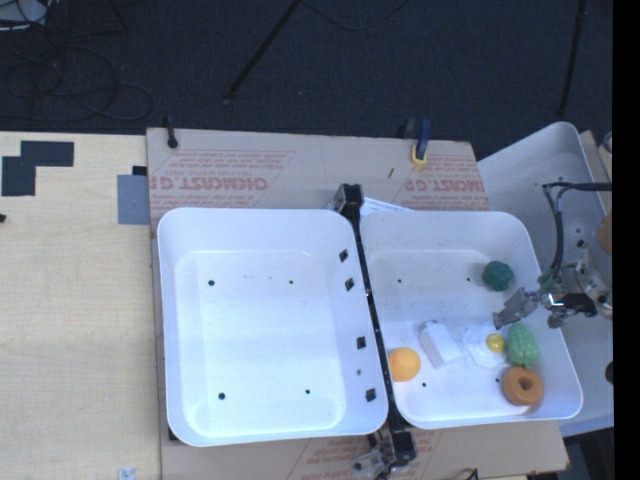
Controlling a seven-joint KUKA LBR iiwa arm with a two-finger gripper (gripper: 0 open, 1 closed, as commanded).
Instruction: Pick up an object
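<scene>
**Gripper at the right bin's edge, objects clustered below it**

The bench (70, 318) is pale wood-grain on the left, with a few dark rectangular patches near its upper left. A sheet of brown printed cardboard (300, 173) lies under the two shallow white bins, held at its far edge by a blue and yellow clamp (419, 140). Beyond the bench the floor is dark carpet crossed by loose cables and thin stand legs.

The left bin (190, 258) is smooth moulded plastic with rounded corners and small dark holes in its floor. The right bin (450, 230) touches it along a black dividing strip (362, 308).

The arm enters from the right, with a black cable looping above it. Its gripper (535, 303) sits low over the right bin's right side, metal parts pointing left; whether its fingers are apart or together cannot be told, and nothing is visibly held.

The objects lie in the right bin's near half. A dark green ball (498, 275) rests just left of the gripper. Below it sit a bumpy light green piece (522, 346), a small yellow ball (495, 343) just beside that, and a tan ring-shaped doughnut (522, 386) near the front right corner. A white block (438, 343) lies tilted near the middle, and an orange ball (404, 364) sits close to the divider
</scene>
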